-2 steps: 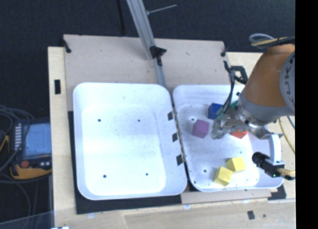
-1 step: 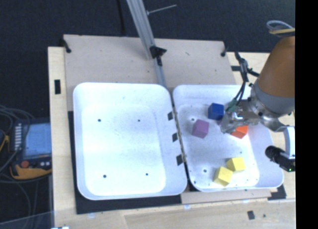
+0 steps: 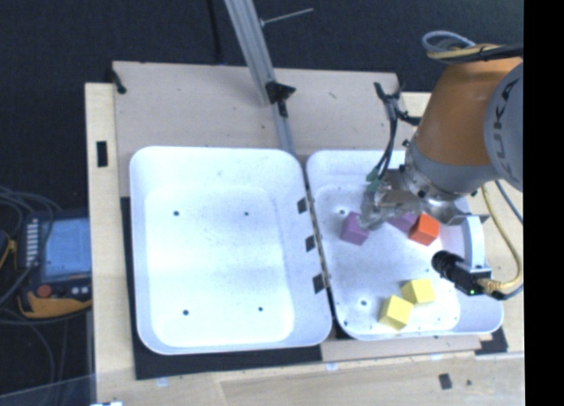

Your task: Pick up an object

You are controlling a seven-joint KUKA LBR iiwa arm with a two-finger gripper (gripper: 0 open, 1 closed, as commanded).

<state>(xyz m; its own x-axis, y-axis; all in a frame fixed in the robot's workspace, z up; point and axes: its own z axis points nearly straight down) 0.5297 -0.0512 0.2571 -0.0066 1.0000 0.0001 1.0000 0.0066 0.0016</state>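
We see the gripper (image 3: 377,210) low in the right bin (image 3: 352,175), seemingly touching the purple block (image 3: 354,230), its grasp impossible to tell; an orange block (image 3: 424,229) sits beside; two yellow blocks (image 3: 407,301) lie nearer the front.

Both bins look like smooth white plastic with a soft sheen, the left bin (image 3: 220,246) at nine o'clock and the right bin (image 3: 388,290) at three. The tabletop (image 3: 203,87) reads as matt pale wood. The purple block (image 3: 354,230), orange block (image 3: 424,229) and two yellow blocks (image 3: 397,311) (image 3: 419,291) appear matt. The arm's orange band (image 3: 458,114) is glossy.
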